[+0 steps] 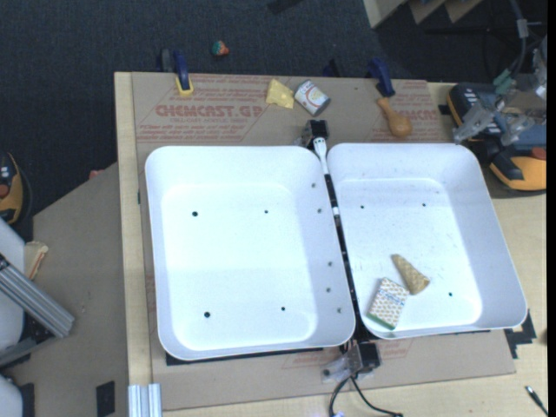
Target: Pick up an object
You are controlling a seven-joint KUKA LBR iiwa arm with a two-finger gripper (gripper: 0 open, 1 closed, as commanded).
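**Two light pieces waiting in the right bin**

Both candidates lay in the near part of the right bin (486,189), close to its left wall. One was a small flat packet (388,303) with a speckled face and a green lower edge. It lay at a slant, its near end almost against the bin's rim. Just beyond it, touching or nearly so, lay a tan cone-shaped piece (410,274), on its side with its point toward the far left.

The packet looked light and fairly stiff, probably card or foam. A pinch across its narrow width seemed the soundest hold, since its broad face lay low against the floor. The cone also looked light. Its taper would likely let it squirt out of a closing grip, so the thicker end looked the better place to hold it. With the two so close together, a descent on one risked nudging the other.

The gripper (488,118) was at the far right, off beyond the bin's corner and well apart from both pieces. Whether it was spread or closed could not be told against the clutter there.
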